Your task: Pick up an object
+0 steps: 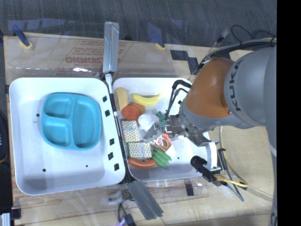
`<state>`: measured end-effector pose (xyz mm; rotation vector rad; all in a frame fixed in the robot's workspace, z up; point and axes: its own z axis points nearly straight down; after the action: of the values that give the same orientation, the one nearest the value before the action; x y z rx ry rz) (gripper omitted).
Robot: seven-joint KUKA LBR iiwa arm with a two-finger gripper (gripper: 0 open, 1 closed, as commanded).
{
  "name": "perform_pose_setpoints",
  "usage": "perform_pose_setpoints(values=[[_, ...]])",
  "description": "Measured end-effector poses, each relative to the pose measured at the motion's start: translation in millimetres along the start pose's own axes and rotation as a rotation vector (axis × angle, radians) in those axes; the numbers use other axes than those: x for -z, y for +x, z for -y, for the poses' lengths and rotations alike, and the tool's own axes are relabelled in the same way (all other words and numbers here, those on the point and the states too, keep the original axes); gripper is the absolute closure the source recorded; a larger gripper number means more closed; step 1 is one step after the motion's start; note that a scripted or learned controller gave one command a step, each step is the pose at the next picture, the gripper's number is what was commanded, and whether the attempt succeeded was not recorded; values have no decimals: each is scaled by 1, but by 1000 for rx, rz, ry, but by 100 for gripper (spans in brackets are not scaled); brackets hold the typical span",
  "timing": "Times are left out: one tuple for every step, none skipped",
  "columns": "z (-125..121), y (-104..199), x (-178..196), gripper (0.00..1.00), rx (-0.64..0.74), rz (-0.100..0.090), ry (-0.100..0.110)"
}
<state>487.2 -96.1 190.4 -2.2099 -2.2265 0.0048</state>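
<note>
Gripper [157,132] down among the toy food heaped at the left of the right bin [188,171], apparently to take one piece; grip state impossible to tell, nothing seen held. Around it: banana [145,99], tomato [130,112], hot dog [141,163]. Beyond, left bin [23,173] bearing a blue divided plate [71,120].

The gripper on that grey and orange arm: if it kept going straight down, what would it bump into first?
Probably the small red-and-white toy in the right white bin, just under the gripper; depth is hard to judge from above.
</note>
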Motion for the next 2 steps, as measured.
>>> perform_pose_setpoints(values=[[-29, -35, -98, 0, -6, 1, -5], [-29, -35, -88, 100, -1, 2, -4]])
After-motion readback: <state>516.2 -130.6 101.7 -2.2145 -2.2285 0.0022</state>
